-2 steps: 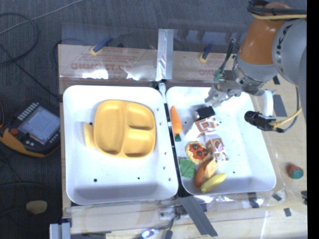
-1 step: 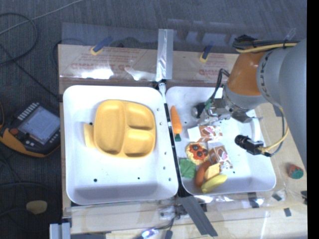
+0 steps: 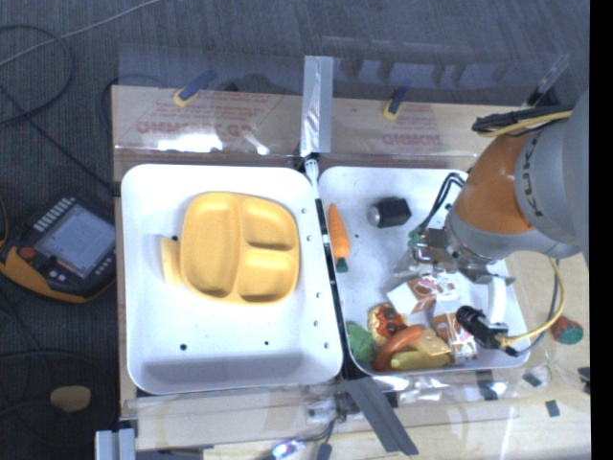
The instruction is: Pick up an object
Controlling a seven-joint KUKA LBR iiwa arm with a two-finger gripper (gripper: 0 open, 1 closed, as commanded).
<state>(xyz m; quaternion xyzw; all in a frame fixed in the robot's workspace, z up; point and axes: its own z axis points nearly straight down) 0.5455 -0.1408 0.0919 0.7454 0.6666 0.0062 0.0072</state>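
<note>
Arm [image 3: 522, 185] reaches in from right, over right bin [image 3: 356, 192]. Gripper [image 3: 442, 266] low among clutter at bin's near right side. Just below it – small white-and-red packet [image 3: 424, 291]. Toy food pile [image 3: 407, 338] in near corner: red, yellow, green pieces. Carrot [image 3: 337, 235] lies along bin's left wall; dark cylinder [image 3: 389, 211] near far side, apart from gripper. Left bin [image 3: 144, 257] holds yellow divided tray [image 3: 238, 245].

**A Gray Floor and a Brown Bench**

The floor is dark gray carpet [image 3: 57, 353]. A thin pale cable [image 3: 124, 12] lies on it. An orange and black control pad [image 3: 59, 249] sits left of the light brown bench [image 3: 239, 123].
</note>
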